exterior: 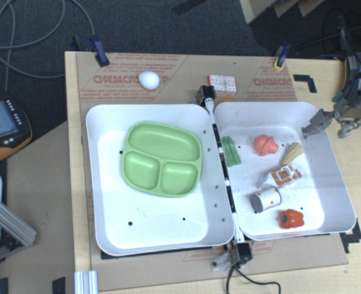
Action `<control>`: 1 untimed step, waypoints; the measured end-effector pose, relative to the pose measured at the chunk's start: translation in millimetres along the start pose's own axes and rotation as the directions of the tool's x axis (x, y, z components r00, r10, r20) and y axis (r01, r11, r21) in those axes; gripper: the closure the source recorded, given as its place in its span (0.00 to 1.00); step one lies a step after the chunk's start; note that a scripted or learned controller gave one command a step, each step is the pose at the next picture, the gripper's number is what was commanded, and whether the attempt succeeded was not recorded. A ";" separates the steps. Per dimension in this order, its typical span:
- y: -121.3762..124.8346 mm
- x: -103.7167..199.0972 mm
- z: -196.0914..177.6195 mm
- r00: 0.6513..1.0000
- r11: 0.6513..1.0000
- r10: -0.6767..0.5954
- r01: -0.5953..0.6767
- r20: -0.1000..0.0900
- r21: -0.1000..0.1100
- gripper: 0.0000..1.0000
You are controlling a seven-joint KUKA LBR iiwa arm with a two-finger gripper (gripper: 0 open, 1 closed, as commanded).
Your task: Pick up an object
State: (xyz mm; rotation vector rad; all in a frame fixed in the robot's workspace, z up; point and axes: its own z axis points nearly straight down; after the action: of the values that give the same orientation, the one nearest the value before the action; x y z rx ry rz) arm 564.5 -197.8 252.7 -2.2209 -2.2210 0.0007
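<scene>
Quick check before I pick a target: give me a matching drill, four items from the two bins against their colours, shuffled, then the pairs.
Items:
1. divided plate
2. pepper
3. cone
4. cup

Colours:
A. red
B. white with a dark end
C. light green
D. tan

Pairs: 1-C, 2-A, 3-D, 4-B. The plate lies in the left bin; the other three lie in the right bin.
</scene>
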 end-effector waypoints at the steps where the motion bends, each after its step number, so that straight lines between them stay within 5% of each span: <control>1: -10.6 26.9 168.1 1.000 1.000 0.000 0.000 0.001 -0.002 0.00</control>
State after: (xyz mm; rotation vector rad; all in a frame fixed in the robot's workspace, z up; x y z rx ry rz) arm 553.8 -170.8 84.6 -2.2219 -2.2225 -0.0005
